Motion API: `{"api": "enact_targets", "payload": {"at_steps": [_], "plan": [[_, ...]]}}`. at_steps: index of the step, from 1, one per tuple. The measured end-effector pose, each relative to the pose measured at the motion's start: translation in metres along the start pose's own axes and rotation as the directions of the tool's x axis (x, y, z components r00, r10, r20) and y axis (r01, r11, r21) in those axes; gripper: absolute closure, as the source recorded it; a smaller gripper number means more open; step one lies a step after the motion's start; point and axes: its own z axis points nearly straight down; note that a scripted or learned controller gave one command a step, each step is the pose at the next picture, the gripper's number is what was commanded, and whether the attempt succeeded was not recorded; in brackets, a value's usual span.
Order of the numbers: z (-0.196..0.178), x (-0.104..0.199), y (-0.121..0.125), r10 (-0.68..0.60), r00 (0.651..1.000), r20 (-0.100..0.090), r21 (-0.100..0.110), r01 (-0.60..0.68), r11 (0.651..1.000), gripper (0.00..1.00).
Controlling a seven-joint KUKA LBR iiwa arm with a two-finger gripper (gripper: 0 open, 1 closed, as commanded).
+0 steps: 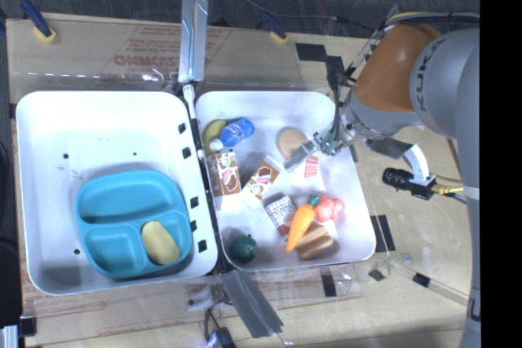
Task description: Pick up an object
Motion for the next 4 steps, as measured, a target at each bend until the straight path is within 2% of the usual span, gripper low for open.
{"api": "enact_targets", "payload": {"at_steps": [1,2,3,4], "plan": [[0.044,-0.013,0.021,0.194,0.981,0.009,-0.012,-0.194,0.981,0.00],[0.044,-0.017,0.053,0.325,0.946,0.008,-0.013,-0.325,0.946,0.00],[0.031,-0.018,0.055,0.320,0.947,0.011,-0.019,-0.320,0.947,1.00],[0.032,-0.017,0.054,0.320,0.947,0.010,-0.017,-0.320,0.947,0.00]]}}
